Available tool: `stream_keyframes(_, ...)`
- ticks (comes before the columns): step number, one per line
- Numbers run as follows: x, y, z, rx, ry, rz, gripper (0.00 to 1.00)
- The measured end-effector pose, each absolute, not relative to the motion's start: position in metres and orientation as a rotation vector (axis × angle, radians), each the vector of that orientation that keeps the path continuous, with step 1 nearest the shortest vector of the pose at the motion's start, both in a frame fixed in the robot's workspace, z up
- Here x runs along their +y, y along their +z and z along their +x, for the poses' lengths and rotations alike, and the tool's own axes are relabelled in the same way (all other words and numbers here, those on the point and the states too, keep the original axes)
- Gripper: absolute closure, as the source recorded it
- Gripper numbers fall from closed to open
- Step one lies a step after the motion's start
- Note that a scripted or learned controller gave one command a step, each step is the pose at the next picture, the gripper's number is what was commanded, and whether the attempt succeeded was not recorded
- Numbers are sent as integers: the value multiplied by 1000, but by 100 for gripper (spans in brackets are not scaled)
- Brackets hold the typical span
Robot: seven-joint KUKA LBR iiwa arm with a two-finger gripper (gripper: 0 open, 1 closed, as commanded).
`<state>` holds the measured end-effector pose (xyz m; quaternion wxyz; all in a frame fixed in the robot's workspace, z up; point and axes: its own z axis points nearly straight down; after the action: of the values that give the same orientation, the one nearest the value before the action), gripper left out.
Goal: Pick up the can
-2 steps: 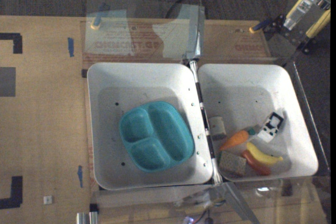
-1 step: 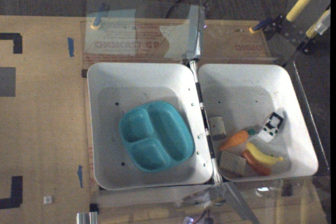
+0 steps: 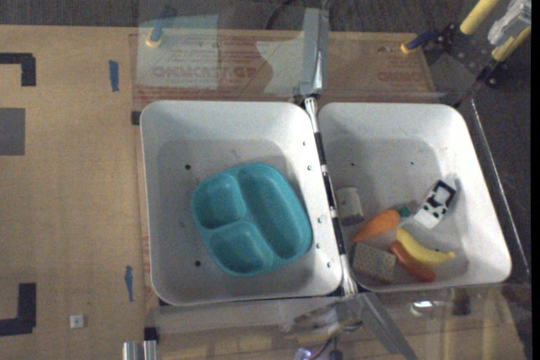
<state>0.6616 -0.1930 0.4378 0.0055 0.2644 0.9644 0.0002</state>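
Note:
A small dull grey can point(image 3: 349, 205) lies in the right bin point(image 3: 396, 135), close against the bin's left wall. Just to its right and nearer the front is an orange carrot point(image 3: 377, 225), almost touching it. A grey-brown block point(image 3: 374, 261) sits in front of the can near the bin's front left corner.
A yellow banana point(image 3: 423, 249) rests over a red item point(image 3: 414, 264) at the right bin's front. A black-and-white box point(image 3: 436, 204) lies further right. The left bin point(image 3: 169, 147) holds a teal divided plate point(image 3: 251, 218). A yellow-handled clamp point(image 3: 472, 29) stands at the back right.

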Motion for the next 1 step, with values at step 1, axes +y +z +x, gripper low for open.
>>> stream_keyframes(1,-222,438,661,3018,0,831,100)
